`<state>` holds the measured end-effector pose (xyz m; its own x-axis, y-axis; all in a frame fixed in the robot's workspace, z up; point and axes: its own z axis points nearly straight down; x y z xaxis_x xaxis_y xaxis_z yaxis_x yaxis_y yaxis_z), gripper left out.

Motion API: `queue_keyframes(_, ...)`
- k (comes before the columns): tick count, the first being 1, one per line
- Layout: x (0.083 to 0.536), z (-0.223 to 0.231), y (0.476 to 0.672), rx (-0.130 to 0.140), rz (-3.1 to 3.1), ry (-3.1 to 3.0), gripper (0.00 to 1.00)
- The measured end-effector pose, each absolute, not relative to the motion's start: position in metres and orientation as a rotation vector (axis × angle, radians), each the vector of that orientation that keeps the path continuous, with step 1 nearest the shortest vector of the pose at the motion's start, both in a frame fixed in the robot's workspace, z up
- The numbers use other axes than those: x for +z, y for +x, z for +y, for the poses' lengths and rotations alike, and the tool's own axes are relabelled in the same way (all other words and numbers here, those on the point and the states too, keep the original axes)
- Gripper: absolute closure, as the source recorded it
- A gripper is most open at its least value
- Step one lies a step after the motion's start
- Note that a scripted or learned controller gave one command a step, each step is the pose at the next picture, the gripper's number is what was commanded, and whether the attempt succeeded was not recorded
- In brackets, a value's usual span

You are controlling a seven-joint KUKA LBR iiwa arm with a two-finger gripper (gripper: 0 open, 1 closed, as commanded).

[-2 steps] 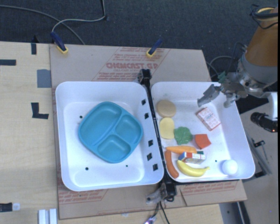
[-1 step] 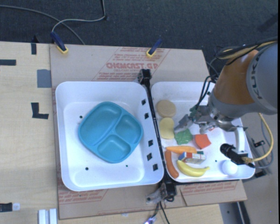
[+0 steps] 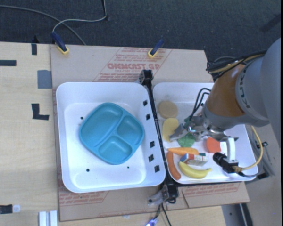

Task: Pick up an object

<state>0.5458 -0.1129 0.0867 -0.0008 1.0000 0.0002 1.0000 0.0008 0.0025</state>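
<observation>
The desk (image 3: 19,126) carries 2 white bins side by side. The left bin (image 3: 66,126) holds a blue divided plate (image 3: 112,132), lying flat. The grey arm (image 3: 245,95) reaches over the right bin (image 3: 179,89), its jaws (image 3: 186,131) low among the toy food — whether they are open or closed on anything cannot be told. Beneath them sits a green piece (image 3: 186,138), beside a yellow lemon-like piece (image 3: 170,127). A tan disc (image 3: 168,109) lies above that. Nearer the front edge lie a banana (image 3: 194,171), a carrot (image 3: 181,151) and a reddish sausage (image 3: 173,166), close together.
</observation>
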Motion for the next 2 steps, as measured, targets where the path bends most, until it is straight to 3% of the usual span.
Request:
queue_keyframes(1, 0.086, -0.111, 0.501, 0.004, 2.218, 2.218, 0.00)
queue_keyframes(2, 0.087, -0.118, 0.486, 0.007, 2.218, 2.215, 0.00)
